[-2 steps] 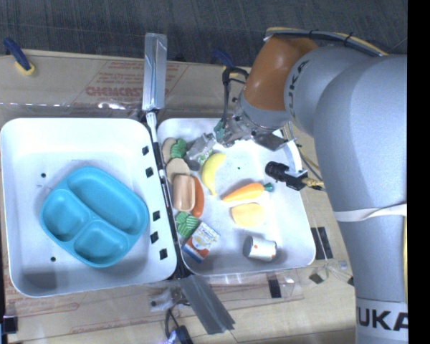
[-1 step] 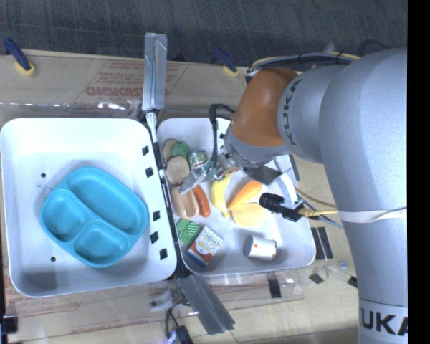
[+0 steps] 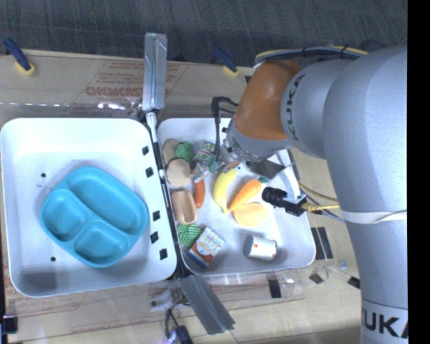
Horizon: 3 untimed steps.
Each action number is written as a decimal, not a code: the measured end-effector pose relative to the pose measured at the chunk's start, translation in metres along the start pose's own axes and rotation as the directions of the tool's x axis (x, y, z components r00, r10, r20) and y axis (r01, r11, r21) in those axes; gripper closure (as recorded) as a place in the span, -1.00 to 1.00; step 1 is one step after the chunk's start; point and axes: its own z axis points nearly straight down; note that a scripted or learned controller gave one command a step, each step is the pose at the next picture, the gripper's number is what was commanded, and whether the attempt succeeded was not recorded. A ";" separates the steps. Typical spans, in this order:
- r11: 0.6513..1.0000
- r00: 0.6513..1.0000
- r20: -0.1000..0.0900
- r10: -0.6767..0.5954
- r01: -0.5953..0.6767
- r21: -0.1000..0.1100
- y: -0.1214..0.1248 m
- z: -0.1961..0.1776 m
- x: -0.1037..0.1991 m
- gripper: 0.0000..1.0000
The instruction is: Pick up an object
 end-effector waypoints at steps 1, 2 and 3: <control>0.945 0.946 -0.003 0.325 -0.325 0.024 -0.001 0.016 -0.049 1.00; 0.946 0.946 0.001 0.324 -0.324 0.012 0.001 0.016 -0.050 -1.00; 0.948 0.948 0.001 0.318 -0.318 0.014 -0.069 0.017 -0.041 -1.00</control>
